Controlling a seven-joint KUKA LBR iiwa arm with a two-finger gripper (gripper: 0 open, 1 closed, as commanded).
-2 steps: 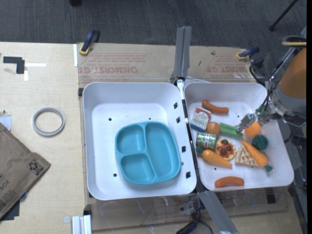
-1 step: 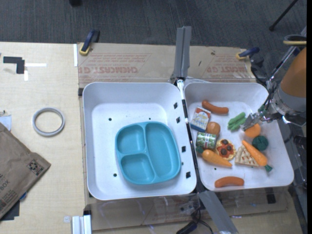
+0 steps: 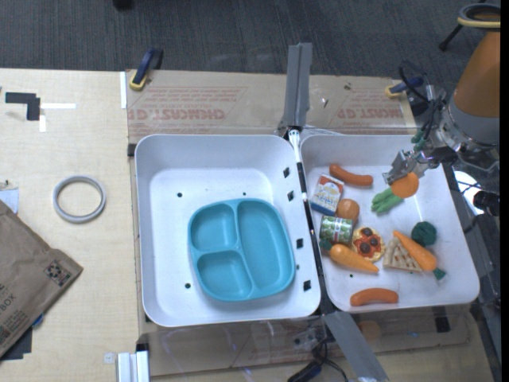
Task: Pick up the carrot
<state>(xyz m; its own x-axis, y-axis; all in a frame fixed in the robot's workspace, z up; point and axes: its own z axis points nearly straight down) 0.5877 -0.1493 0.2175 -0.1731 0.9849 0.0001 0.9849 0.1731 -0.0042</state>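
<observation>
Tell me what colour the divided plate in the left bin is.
Light blue divided plate, clearest in the camera view.

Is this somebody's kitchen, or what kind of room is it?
Probably a robotics lab, not a kitchen. The food in the white right-hand bin looks like plastic toys, a grey robot arm with an orange band reaches in, and cardboard sheeting lines the wooden bench.

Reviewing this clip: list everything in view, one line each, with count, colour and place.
bins: 2, white, side by side
divided plate: 1, teal, left bin
sausages: 2, red-orange, right bin, far and near ends
carrots: 3, orange; two lying in the right bin, one at the end effector
can: 1, green, right bin
carton: 1, white-blue, right bin
tape roll: 1, grey, bench left
end effector: 1, grey, over the right bin
</observation>
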